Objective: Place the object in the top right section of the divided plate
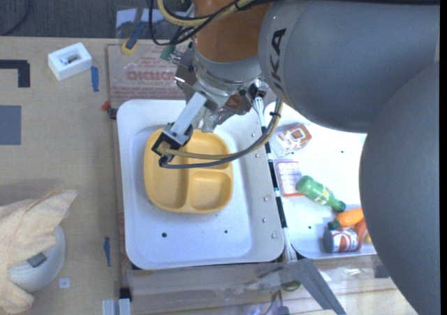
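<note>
Camera view: my pincer [223,107] hangs over the divided plate [188,191], top right; open or clamped, I cannot tell. Its sections look bare, so nothing is placed yet. The object, perhaps the green bottle [320,192], lies in the right bin [335,149].

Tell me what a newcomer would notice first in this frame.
The huge grey arm with its orange band fills the upper right, its wrist hanging over the top edge of the yellow divided plate in the left bin. The right bin holds a green bottle, a small can and an orange piece beside it.
</note>
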`<act>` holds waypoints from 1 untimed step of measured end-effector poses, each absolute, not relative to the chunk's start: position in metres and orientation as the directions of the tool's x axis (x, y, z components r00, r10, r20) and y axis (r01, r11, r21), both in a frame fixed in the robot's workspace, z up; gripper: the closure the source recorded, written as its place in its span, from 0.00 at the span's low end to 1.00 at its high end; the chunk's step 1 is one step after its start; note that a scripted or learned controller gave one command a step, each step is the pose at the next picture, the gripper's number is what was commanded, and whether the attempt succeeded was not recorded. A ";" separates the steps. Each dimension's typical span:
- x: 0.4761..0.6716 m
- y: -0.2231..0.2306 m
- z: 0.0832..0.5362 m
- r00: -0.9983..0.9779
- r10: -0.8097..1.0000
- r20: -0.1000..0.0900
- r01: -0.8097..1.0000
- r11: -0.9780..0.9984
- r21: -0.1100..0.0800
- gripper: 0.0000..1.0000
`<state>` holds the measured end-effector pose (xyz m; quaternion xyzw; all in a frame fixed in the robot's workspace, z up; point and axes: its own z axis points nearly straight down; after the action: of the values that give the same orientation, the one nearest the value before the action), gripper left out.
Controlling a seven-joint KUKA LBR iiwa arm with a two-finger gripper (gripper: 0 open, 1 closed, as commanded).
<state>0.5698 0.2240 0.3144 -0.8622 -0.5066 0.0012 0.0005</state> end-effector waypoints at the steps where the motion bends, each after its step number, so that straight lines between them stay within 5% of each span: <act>1: 0.570 0.224 0.315 0.487 0.873 -0.001 0.873 -0.487 -0.002 0.00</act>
<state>0.5699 0.2239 0.3146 -0.8623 -0.5064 0.0009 0.0005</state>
